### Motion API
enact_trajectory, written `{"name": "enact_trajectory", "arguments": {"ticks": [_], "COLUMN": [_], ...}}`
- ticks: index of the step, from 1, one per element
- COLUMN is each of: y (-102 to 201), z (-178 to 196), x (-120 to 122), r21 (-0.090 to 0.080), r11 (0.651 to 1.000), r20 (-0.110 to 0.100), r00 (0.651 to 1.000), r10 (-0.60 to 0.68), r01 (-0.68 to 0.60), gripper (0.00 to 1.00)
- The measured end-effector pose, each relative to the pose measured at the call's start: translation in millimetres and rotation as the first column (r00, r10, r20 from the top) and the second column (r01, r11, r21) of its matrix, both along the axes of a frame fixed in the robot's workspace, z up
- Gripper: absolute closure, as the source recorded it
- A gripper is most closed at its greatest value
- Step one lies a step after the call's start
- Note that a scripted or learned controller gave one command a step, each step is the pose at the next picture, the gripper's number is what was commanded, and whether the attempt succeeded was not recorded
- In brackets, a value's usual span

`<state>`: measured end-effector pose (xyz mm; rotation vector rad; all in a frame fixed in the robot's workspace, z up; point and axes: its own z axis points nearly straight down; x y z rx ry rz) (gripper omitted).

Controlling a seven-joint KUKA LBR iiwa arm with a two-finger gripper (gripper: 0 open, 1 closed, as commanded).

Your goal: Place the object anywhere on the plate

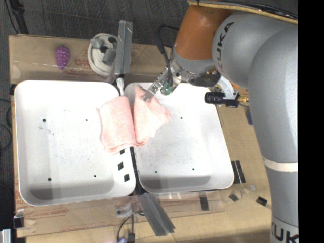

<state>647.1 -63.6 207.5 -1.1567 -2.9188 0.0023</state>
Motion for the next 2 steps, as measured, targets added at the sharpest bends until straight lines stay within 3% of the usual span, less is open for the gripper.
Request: {"name": "enact_trajectory", "arguments": {"ticks": [1, 2], "y": [0, 32], "z": [24, 20], "x": [0, -29], "r21": [0.001, 0.001], "r11": [1.0, 0.918], "r20": [0.002, 0.0], "r00": [1.0, 0.918], "r10": [0.001, 0.396], "r01": [-0.001, -0.396], "gripper": [1.0, 1.0]}}
